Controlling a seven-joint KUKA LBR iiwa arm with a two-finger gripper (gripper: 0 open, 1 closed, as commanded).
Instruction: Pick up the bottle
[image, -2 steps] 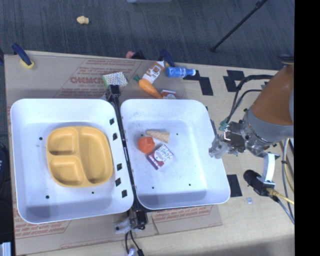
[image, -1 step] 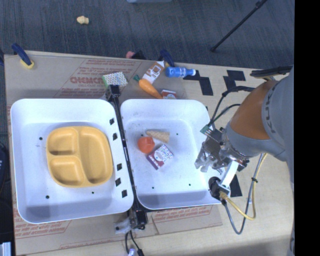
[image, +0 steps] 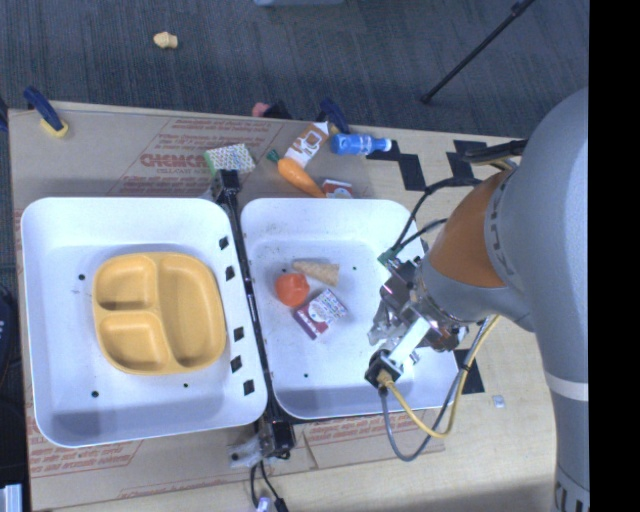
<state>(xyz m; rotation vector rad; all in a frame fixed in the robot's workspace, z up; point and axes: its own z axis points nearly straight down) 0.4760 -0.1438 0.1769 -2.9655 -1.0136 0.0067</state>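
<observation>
Worktop (image: 90, 130) stock: bottle (image: 358, 145) lying untouched beyond the right bin's (image: 262, 300) far rim, well apart from claw (image: 395, 335) over that bin, grip state indeterminable; pickup not yet begun.

Bench (image: 90, 130) with bins (image: 40, 300), perhaps bottle (image: 358, 145)

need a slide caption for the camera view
KUKA arm's pincer over the right bin; blue bottle lies outside on the bench.
</observation>
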